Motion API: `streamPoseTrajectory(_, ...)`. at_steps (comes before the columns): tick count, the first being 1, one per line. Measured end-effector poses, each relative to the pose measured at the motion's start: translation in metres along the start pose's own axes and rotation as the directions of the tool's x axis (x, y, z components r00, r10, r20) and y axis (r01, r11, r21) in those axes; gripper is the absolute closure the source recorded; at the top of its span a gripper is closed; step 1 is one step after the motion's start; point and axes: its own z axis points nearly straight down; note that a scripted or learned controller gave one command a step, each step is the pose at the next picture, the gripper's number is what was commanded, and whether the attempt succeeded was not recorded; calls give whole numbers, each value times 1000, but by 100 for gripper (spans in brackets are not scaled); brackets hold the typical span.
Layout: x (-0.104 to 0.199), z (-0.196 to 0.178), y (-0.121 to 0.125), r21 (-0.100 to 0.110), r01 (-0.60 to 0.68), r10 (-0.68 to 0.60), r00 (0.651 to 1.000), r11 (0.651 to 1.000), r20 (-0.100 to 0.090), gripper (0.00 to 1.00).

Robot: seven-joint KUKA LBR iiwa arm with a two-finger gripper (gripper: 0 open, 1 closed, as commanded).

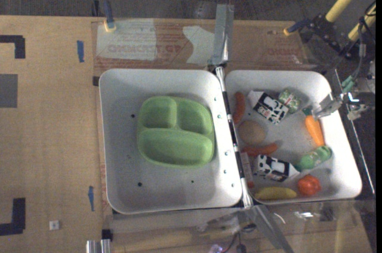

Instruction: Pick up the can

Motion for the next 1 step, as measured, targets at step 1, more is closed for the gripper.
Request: streamPoseTrajectory(1,60,84,30,3,-112,112,994,994,0,0)
